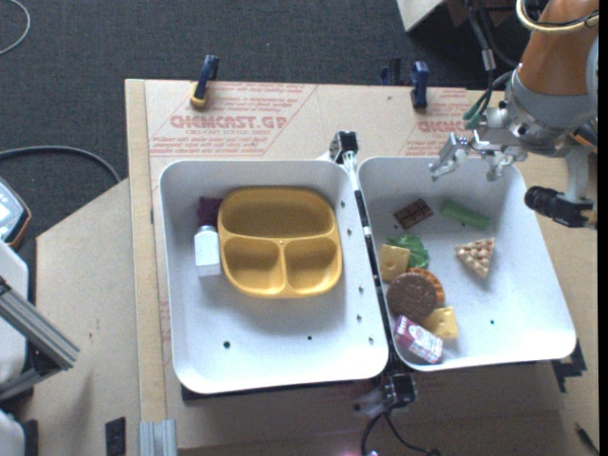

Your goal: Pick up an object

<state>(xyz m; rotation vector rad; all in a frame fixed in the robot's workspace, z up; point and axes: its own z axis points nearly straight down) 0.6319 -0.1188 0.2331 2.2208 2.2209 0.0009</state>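
Observation:
My gripper [470, 165] hangs open over the far edge of the right bin [532, 293], its two fingers spread wide with nothing between them. Below it in the bin lie a brown chocolate piece [413, 214] and a green strip [464, 215]. Further forward are a pizza slice [476, 255], a green leaf [409, 248], a yellow cheese square [393, 262], a round brown burger [414, 294], a cheese wedge [443, 323] and a red packet [418, 340].
The left bin [275, 350] holds a yellow divided tray [280, 240], a small white bottle [206, 251] and a dark purple item [209, 207]. Clamps [203, 80] stand on the board's far edge. The divider between the bins [366, 245] runs front to back.

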